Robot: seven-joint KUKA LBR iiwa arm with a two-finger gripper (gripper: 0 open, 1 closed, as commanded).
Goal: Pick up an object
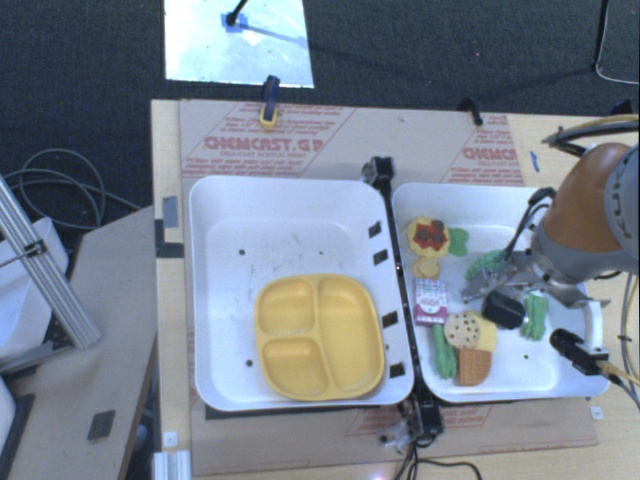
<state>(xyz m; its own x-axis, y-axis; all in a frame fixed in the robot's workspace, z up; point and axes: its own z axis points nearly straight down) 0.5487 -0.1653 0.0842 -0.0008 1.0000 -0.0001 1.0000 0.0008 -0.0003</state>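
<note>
The right bin (520, 203) holds several toy food pieces. A yellow and red pizza piece (430, 235) lies at the back left, with a pink and white carton (431, 301) in front of it. Nearer the front lie a cookie (463, 329), a yellow block (486, 336), an orange waffle piece (473, 366) and a green pickle (441, 349). My gripper (487, 286) reaches low into the middle of this bin, between a green leafy piece (488, 262) and another green piece (537, 316). It partly hides what lies under it.
A yellow divided plate (320, 336) lies in the left bin (290, 208), towards its front. The grey arm with its orange band (590, 203) hangs over the right bin's right side. A black divider (395, 268) runs between the bins.
</note>
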